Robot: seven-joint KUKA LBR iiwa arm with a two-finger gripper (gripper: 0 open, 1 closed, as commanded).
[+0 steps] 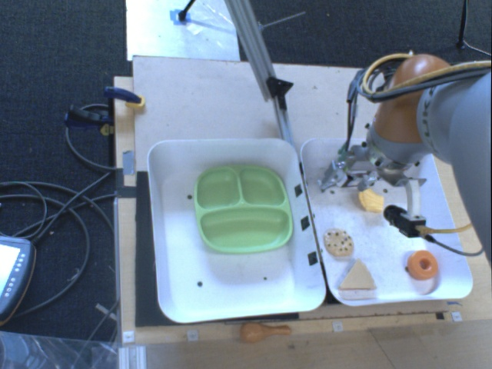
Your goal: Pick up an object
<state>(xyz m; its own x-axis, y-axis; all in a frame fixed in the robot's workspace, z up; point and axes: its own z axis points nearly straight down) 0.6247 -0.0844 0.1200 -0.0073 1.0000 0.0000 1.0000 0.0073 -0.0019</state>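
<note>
The right bin (pixel 453 283) holds a yellow piece (pixel 371 201), a round cookie (pixel 338 242), a triangular sandwich wedge (pixel 358 276) and an orange ring (pixel 422 265). My gripper (pixel 347 174) hangs over the upper left of this bin, just up and left of the yellow piece. Nothing shows between its fingers.
The left bin (pixel 173 283) carries a green divided plate (pixel 243 208). A slanted metal pole (pixel 257 48) crosses the board behind the bins. An orange-brown object (pixel 264 331) lies on the bench edge in front of the bins. Cables and a clamp (pixel 104 114) sit at left.
</note>
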